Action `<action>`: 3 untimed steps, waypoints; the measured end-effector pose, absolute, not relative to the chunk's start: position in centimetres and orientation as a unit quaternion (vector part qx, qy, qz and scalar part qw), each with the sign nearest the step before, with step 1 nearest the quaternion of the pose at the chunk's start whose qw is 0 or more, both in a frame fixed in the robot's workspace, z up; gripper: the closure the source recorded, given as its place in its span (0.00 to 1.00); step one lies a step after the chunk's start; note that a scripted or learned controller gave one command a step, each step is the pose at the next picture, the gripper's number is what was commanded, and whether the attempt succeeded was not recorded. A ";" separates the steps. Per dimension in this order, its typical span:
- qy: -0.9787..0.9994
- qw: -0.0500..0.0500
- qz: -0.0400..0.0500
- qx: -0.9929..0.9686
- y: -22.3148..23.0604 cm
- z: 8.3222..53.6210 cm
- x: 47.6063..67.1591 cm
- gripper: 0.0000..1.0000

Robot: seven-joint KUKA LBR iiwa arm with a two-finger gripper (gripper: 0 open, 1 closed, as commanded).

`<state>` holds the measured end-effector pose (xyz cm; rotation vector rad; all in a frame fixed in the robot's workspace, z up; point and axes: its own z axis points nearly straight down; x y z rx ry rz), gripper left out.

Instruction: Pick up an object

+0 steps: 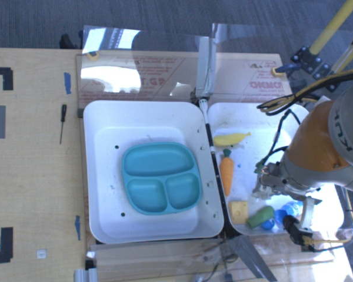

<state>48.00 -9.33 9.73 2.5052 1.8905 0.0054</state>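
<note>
The right bin [247, 121] holds a yellow banana [230, 138], an orange carrot [226, 173], a pale yellow block [239, 211], a green piece [260, 217] and a blue object [289, 209]. My gripper [269, 192] hangs low over the bin's front part, just above the green piece and beside the blue object. The wrist and arm body cover its fingers from this angle, and nothing shows between them.
The left bin [100, 128] carries a teal divided plate [160, 177]. A clear plastic wall [165, 69] stands behind both bins. Cables [288, 101] loop over the right bin's back corner. A screwdriver [62, 122] lies on the wooden bench at left.
</note>
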 end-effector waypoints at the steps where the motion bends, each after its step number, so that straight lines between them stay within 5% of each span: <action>1: 0.602 0.000 0.000 0.799 -9.3 10.5 47.9 1.00; 2: 0.656 0.003 0.002 0.755 -11.3 26.8 48.1 1.00; 3: 0.570 0.000 -0.001 0.822 -7.8 28.2 52.1 1.00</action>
